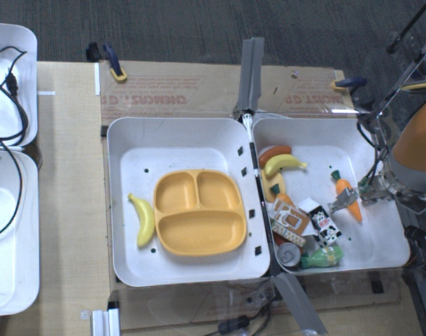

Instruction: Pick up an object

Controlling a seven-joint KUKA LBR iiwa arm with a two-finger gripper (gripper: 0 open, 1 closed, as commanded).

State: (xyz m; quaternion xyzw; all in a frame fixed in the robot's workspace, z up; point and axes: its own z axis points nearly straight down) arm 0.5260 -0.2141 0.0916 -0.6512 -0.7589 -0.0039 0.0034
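Arm leaning in from the right

We are seeing the gripper (343, 200) hanging low beside the toy carrot (348, 196) in the right bin (380, 256); grip unclear.

Blue clamp (115, 61) on cardboard sheet (171, 89), black cable (10, 110) at left, dark carpet (199, 12)

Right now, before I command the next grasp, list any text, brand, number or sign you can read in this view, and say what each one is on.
Red lettering on the cardboard sheet behind the bins: printed upside down and too blurred to quote reliably.
Brown-and-white box in the right bin: a printed pattern, no legible words.
Black-and-white item beside it: markings too small to read.
Can: no readable label.
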